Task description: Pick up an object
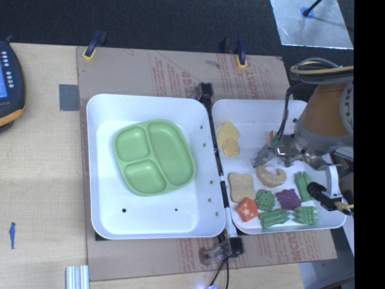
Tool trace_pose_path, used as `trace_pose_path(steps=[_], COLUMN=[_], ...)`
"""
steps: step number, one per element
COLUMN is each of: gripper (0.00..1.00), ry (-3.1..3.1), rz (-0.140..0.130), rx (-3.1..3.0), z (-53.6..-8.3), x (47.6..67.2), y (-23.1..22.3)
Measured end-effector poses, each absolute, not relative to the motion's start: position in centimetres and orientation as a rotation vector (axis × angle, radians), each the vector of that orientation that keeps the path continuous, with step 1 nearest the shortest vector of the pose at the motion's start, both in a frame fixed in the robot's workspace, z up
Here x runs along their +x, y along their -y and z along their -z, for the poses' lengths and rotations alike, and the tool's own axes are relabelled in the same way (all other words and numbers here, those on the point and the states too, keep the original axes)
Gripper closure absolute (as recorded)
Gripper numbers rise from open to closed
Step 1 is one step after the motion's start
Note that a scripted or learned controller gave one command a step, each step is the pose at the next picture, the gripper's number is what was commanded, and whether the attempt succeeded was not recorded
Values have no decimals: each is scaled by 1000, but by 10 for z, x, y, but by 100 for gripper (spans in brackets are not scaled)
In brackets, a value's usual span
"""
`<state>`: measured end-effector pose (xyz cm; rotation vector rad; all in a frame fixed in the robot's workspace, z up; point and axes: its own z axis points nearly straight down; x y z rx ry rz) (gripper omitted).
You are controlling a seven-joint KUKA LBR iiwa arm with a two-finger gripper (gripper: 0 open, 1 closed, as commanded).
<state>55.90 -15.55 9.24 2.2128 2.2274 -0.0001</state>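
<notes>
Several toy foods lie around the end effector [269,155]; I cannot tell its state. Just below it, the tan pastry piece [271,175] seems light and stiff, best gripped across its narrow middle.

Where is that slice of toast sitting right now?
The slice of toast lies in the right bin, near its left wall, just below the yellow chips and just above the red piece with a star.

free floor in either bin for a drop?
Left bin: bare strip around the green divided plate, widest along the near wall. Right bin: bare patch at the far wall, beside the chips. Crowded near the toast, broccoli and gripper.
</notes>
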Motion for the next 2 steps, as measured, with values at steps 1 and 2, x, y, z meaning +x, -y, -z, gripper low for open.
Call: trace_pose_path(steps=[1,2], gripper=[100,0], ry=[-2230,-2231], rz=[5,6], rx=[2214,2214], z=[-103,-102], x=[557,557], y=[157,157])
